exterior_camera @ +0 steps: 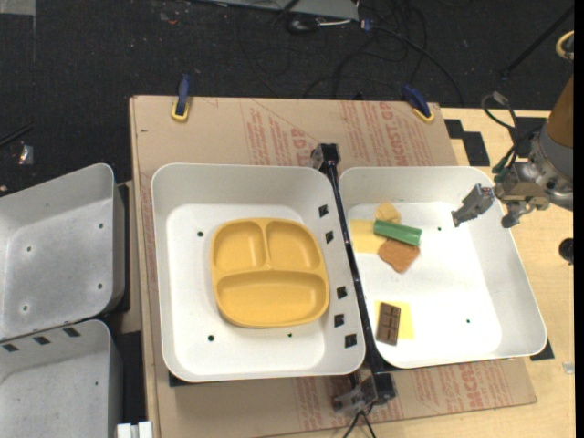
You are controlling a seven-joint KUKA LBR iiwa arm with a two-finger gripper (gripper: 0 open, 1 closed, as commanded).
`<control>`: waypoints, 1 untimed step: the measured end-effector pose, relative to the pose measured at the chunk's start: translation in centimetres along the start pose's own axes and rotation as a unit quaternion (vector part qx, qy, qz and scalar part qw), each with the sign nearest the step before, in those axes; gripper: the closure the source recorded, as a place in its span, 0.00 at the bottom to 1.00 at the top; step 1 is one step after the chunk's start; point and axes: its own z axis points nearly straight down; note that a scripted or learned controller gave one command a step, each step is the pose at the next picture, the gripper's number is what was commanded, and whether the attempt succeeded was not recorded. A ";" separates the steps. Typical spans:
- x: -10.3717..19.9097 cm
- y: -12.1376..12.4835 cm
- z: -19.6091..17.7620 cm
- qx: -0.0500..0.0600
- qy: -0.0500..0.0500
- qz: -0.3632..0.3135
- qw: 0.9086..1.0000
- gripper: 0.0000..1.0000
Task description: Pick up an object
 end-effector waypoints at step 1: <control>0.0 0.2 -0.6 -0.005 -0.001 -0.001 1.000 0.00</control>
